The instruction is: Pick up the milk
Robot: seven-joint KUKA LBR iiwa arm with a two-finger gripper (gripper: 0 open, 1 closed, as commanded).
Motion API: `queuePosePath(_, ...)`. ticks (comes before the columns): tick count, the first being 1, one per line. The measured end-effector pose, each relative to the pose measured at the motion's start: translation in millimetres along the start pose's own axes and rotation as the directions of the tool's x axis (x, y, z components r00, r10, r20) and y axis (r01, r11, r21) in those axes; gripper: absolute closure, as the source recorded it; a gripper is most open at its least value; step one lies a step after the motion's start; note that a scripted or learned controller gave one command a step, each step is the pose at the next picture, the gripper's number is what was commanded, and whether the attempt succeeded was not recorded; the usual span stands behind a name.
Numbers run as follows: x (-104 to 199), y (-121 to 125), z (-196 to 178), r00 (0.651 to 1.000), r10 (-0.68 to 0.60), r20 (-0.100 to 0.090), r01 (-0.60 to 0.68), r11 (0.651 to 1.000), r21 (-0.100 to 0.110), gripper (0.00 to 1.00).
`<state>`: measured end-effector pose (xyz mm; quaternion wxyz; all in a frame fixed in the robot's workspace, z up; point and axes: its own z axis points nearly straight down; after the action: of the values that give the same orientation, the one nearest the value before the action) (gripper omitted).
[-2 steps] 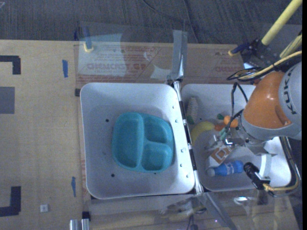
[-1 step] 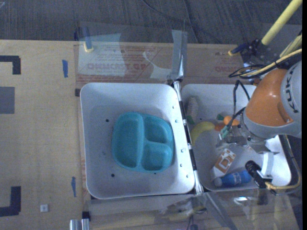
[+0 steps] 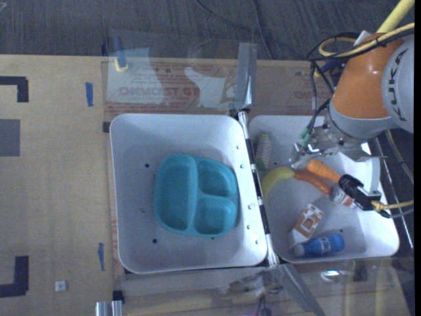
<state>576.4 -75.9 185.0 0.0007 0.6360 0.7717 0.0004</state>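
Teal divided plate [image 3: 196, 195] lies in the left bin [image 3: 125, 176], near its centre. To its right, the right bin [image 3: 385, 239] holds a brush [image 3: 265, 149] and a yellow banana [image 3: 277, 176] by its left wall, an orange carrot [image 3: 321, 170], the milk carton [image 3: 306, 221] lying flat near the front, and a blue bottle [image 3: 320, 245] just below it. The gripper [image 3: 309, 149] hangs over the bin's rear, well apart from the milk; finger state cannot be told.
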Motion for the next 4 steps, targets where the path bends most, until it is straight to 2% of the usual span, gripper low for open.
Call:
queuePosePath(1, 0, 0, 0, 1.0, 0.0, 0.0, 0.0, 1.0, 0.0, 0.0)
queuePosePath(2, 23, -75, -11, 0.992, -0.129, -0.002, 0.129, 0.992, 0.002, 0.0)
queuePosePath(3, 5, -60, 0, 0.967, -0.254, 0.001, 0.254, 0.967, -0.001, 0.0)
queuePosePath(4, 0, -25, 0, 0.896, -0.444, 0.002, 0.444, 0.896, -0.002, 0.0)
